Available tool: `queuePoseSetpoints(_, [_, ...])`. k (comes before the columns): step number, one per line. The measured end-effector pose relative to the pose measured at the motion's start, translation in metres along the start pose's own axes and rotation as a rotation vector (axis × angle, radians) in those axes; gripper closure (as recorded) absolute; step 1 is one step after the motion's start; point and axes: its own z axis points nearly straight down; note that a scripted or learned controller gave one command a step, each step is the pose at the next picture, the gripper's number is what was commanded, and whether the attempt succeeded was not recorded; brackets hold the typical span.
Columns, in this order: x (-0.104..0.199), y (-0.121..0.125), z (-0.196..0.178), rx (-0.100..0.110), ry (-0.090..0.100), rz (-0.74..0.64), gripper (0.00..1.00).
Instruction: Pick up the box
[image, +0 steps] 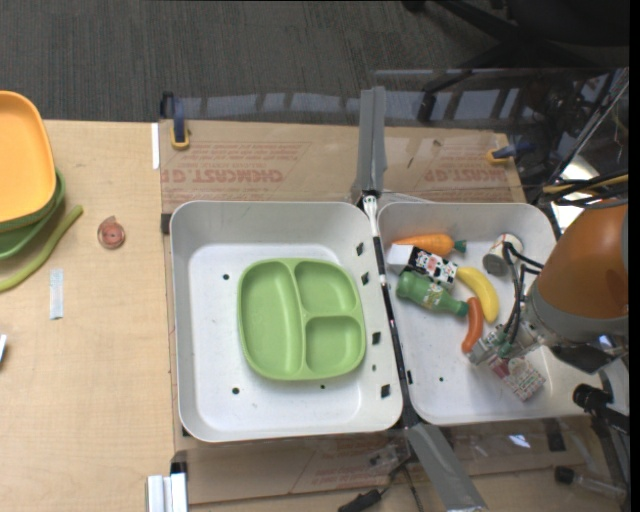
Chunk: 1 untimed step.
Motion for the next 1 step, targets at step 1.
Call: queuePoseSetpoints(1, [-0.0009,0.0001,-0.0087,0.000,0.000,0.004,1.00])
